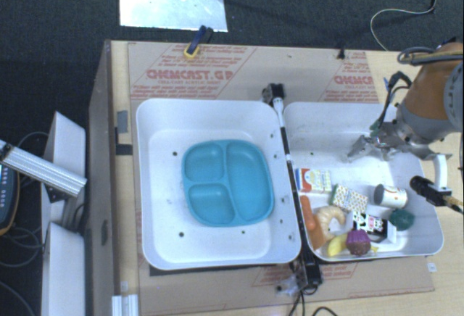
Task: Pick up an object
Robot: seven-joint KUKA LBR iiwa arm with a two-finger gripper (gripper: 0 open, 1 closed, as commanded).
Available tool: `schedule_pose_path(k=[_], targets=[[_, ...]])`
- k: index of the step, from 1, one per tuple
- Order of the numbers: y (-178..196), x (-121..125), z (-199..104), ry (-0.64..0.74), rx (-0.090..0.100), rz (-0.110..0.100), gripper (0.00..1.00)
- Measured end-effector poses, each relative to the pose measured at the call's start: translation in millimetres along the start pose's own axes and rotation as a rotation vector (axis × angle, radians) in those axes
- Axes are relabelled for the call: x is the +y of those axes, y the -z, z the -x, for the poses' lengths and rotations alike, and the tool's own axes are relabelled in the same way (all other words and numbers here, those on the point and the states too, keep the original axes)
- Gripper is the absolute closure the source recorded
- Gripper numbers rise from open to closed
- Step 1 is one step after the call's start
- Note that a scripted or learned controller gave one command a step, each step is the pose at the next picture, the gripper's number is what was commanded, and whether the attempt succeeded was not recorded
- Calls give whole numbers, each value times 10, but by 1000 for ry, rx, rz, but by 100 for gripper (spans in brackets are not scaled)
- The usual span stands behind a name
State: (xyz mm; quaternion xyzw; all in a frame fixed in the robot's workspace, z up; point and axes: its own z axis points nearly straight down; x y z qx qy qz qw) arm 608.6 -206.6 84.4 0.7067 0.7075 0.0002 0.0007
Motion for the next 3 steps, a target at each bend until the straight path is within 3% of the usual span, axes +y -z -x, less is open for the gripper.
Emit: schedule_pose_path(k=[1, 2, 3], targets=[[1, -454, 0, 0, 0, 0, 0], [111, -442, 0, 0, 0, 3, 100], [1432, -74, -292, 3, -1, 7, 100]])
